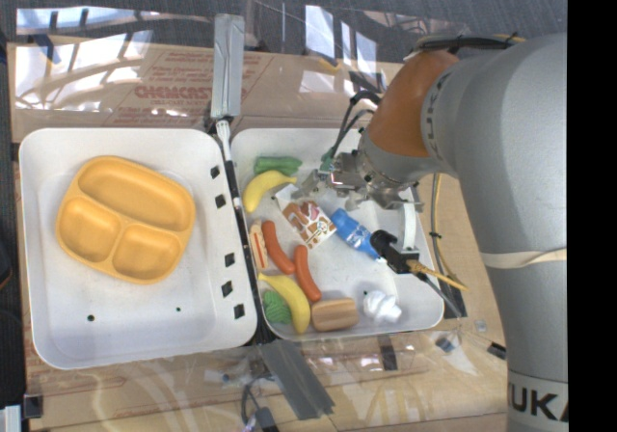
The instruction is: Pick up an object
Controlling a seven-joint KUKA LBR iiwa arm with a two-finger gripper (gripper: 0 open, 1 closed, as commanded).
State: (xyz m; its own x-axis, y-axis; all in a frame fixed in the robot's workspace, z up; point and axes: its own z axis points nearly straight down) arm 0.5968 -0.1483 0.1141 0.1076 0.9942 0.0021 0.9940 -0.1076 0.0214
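I watch the gripper (339, 175) hang low over the right bin (421, 316), above a snack packet (308, 222) beside a blue bottle (354, 233); I cannot tell how it stands.

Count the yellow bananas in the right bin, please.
2. One banana lies near the bin's upper left, below a green item. The other banana lies at the lower left beside the hot dog bun. The arm could hide more.

Single fixed camera is looking down at a slant from above the bench, taking in both white bins: left bin (58, 324) and right bin (424, 310). The arm (482, 121) is reaching in from the right, sitting nearest the lens.
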